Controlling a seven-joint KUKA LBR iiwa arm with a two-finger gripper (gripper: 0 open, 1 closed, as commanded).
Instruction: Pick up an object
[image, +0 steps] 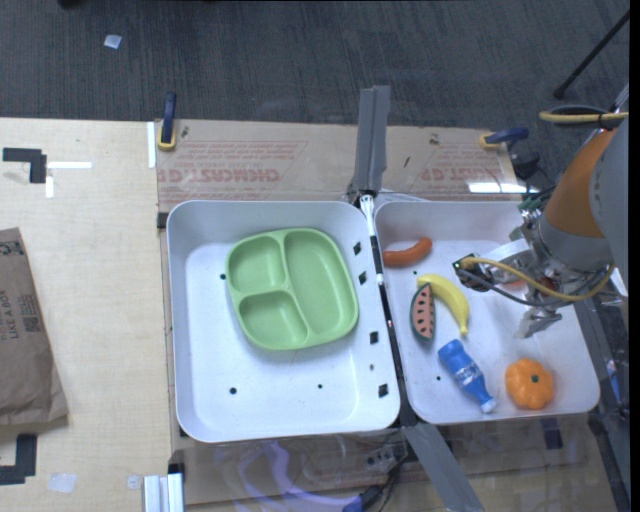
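Right bin (590, 395) | orange pumpkin (529, 384), rounded, green stem, near tool (538, 322) | tool state: cannot tell

Grey arm (612, 215), orange band, yellow cables

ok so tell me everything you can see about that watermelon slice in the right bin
The watermelon slice is a small toy wedge, plastic by the look of it, with red flesh dotted with dark seeds and a green rind along its left curved edge. It lies flat on the floor of the right bin, standing nearly vertical in the view, narrow end up. The banana touches or just overlaps its upper right side. The blue bottle lies just below it, apart.
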